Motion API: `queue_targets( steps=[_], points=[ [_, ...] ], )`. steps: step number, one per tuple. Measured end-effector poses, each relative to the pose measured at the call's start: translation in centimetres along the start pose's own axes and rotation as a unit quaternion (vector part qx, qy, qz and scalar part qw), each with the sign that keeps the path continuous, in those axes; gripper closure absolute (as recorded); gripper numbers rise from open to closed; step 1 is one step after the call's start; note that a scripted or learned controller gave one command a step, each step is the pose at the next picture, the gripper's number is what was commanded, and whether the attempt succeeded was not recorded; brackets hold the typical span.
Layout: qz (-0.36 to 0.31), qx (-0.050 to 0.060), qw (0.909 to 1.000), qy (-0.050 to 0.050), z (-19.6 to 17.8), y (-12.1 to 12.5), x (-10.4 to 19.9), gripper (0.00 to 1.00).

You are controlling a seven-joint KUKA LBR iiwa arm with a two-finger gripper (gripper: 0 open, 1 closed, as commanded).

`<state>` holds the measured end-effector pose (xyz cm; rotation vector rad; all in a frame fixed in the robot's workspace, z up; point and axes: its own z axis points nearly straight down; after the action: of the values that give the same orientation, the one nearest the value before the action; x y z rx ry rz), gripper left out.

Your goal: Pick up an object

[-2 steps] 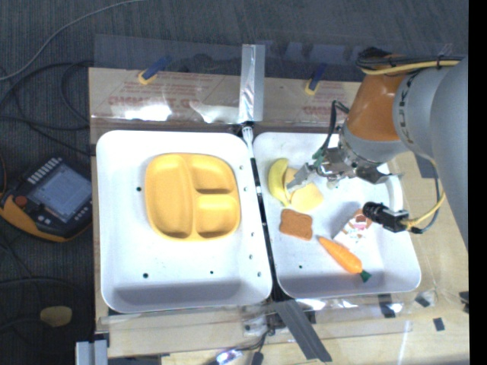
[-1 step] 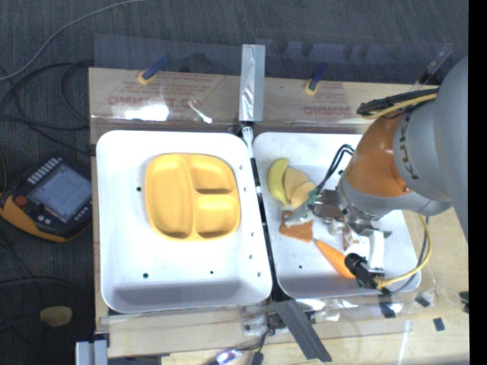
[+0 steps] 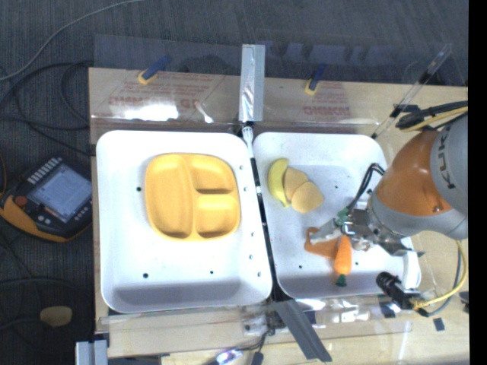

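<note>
1. Gripper (image 3: 340,232) sits low in the right bin (image 3: 327,147), in its lower-right part, with the arm (image 3: 418,185) reaching in from the right.
2. Finger state: cannot tell. The fingertips blur into the metal parts and the objects beneath them.
3. Carrot (image 3: 343,257) lies right at the gripper, its upper end under or touching the tip area. I cannot see it clamped between the fingers.
4. Carrot's long axis runs nearly top to bottom in the view, slightly tilted. The orange body is uppermost; the dark green stem end points down toward the bin's near wall.
5. Orange piece (image 3: 319,242), flat and darker, lies just left of the carrot, touching or overlapping its upper end. It runs roughly left to right.
6. Banana (image 3: 277,181) lies up and left of the gripper, near the bin's left wall, curved, long axis roughly vertical.
7. Potato (image 3: 303,192), tan, touches the banana's right side; it lies apart from the carrot.
8. Left bin (image 3: 122,265) holds a yellow tray (image 3: 192,196) with compartments, about centred, well apart from the gripper.
</note>
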<state>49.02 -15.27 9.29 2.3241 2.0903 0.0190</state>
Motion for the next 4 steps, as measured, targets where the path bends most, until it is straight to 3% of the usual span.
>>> queue_targets(
  steps=[1,2,3,4],
  points=[
    [-0.182,-0.002,0.9833,-0.001,0.0,0.2,-0.3,0.0],
    [-0.079,0.013,0.9967,0.011,-0.5,3.3,-2.2,0.0],
    [-0.095,0.012,0.9954,0.006,-3.6,-0.2,-3.1,0.0],
    [-0.173,0.011,0.9849,0.003,-3.4,-0.2,-2.9,0.0]
  ],
)
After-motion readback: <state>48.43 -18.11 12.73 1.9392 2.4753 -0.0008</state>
